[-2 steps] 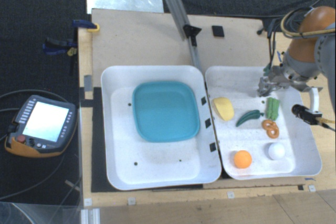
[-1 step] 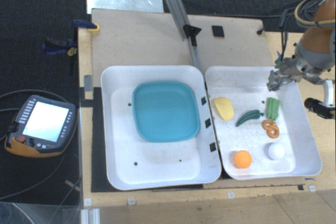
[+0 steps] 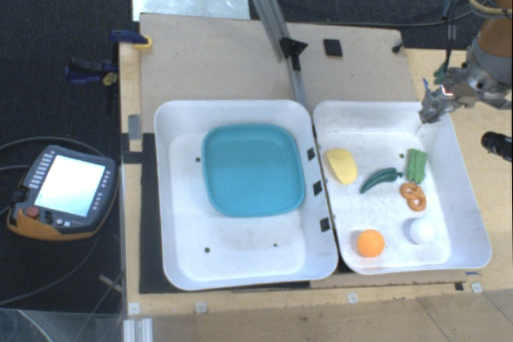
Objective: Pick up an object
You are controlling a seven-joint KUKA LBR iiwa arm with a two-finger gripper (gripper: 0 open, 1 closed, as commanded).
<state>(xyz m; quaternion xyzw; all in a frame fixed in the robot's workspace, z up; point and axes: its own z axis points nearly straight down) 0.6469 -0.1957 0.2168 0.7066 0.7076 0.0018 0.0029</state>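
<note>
Gripper (image 3: 433, 110): hovering over the right bin's (image 3: 461, 172) far rim; finger spread impossible to tell.
Progress: nothing lifted; green piece (image 3: 415, 165) lying nearest.

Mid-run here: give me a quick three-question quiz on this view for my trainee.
1. True or false: the blue plate lies in the right bin.
2. Which thing lies nearest the gripper: A orange ball, B green block, C yellow lemon?
3. Fill in: the pretzel lies just above the white ____.

Key: 1 false, it lies in the left bin; 2 B; 3 ball.
</note>
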